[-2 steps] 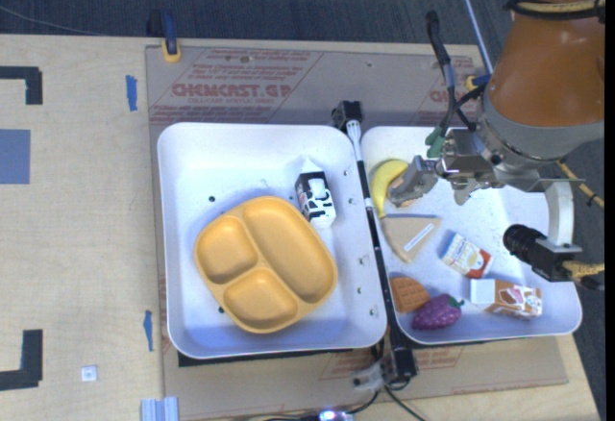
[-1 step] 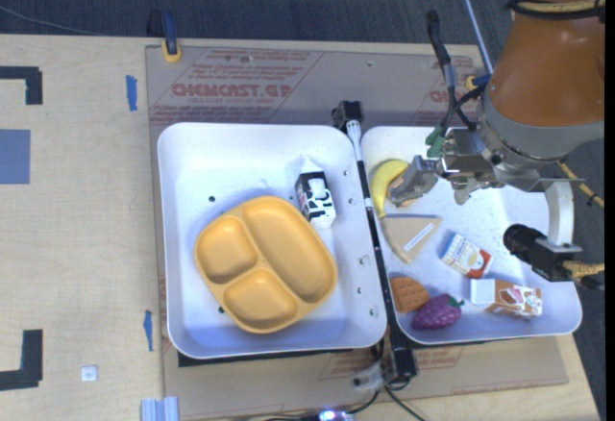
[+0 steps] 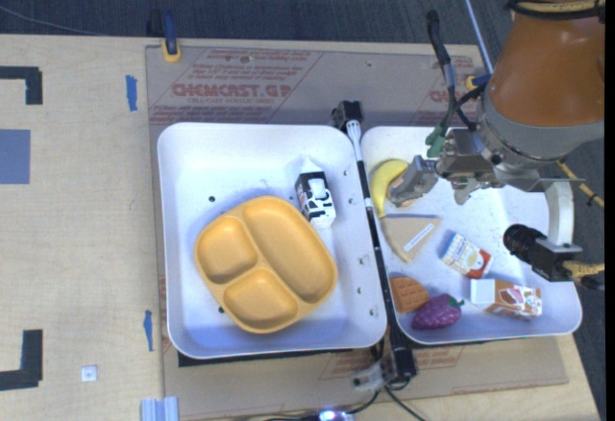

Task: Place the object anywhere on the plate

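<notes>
Fingers [image 3: 413, 185] of the grey arm hang low over the right bin [image 3: 562, 309], at its far left corner. They sit just beside a yellow banana [image 3: 382, 181] (maybe touching it, I cannot tell). I also cannot tell if they are open or closed, because they look like one grey lump from up here. Nothing can be seen between them.

The big orange band of the arm [image 3: 562, 35] is over the right side of the bench [image 3: 77, 246], near its far edge.

The yellow plate [image 3: 264, 260] lies in the left bin [image 3: 183, 169], toward the near edge of the bench. It has three scooped parts, one small, one long and one round. A little black and white box [image 3: 315, 198] stands in the same bin, just beside the far right rim of the plate, close to the wall between the two bins.

More toys lie in the right bin. A pale wedge [image 3: 413, 236] lies near the banana, on the side toward the near edge. A small white and orange carton [image 3: 466, 256] is to the right of the wedge. Along the near side of that bin are a brown cookie [image 3: 408, 292], purple grapes [image 3: 437, 313] touching it, and another small carton [image 3: 514, 299] toward the right corner.

Both bins rest on a sheet of brown cardboard [image 3: 250, 83].
</notes>
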Controlling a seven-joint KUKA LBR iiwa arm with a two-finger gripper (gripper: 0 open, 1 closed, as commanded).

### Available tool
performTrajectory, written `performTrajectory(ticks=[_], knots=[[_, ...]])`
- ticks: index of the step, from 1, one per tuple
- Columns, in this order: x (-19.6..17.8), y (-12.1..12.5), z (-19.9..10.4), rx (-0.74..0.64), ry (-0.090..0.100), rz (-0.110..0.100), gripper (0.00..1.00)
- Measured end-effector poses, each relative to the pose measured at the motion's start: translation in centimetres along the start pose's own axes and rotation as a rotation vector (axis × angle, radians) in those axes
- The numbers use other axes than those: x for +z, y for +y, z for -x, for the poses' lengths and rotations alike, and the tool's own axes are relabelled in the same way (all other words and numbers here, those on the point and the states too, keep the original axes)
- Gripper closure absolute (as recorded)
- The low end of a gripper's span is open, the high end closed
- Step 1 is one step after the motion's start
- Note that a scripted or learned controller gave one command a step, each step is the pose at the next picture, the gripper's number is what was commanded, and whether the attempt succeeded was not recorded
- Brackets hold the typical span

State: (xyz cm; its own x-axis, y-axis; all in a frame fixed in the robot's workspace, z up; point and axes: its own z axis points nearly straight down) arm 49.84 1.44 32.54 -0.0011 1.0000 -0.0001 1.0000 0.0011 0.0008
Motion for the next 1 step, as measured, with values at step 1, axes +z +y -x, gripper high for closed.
performTrajectory(ticks=[1], knots=[[0.00, 0.00, 0.00, 0.000, 0.000, 0.000, 0.00]])
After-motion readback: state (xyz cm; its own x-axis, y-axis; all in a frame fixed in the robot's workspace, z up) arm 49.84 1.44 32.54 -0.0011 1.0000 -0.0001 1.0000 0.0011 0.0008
